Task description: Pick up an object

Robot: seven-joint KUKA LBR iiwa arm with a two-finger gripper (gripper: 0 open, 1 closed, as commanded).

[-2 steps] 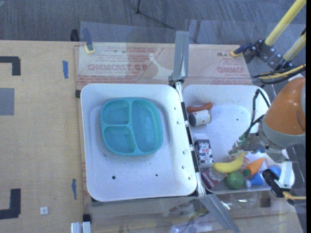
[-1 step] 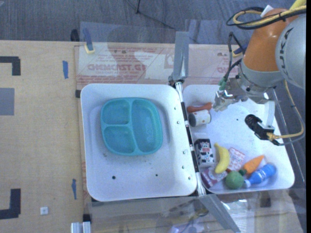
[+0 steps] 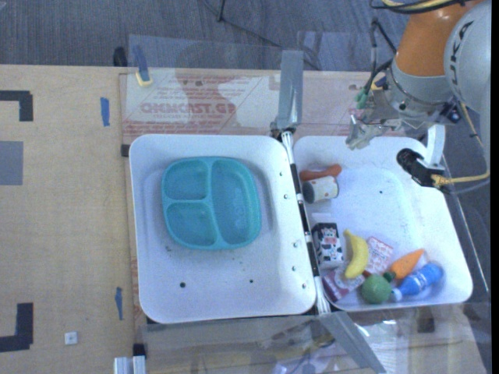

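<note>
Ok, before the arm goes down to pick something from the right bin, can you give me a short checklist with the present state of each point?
1. Gripper carries nothing: ok, nothing shows between its fingers.
2. Gripper is over the right bin: ok, at the bin's far edge.
3. Objects to pick are there: ok, banana, green ball, blue bottle, carrot and others lie at the near end.
4. A target lies apart from its neighbours: not ok, the near objects are crowded together, some touching.
5. Finger opening is wide enough: cannot tell.
6. Left bin does not matter here: ok, it bears a teal divided plate.
</note>
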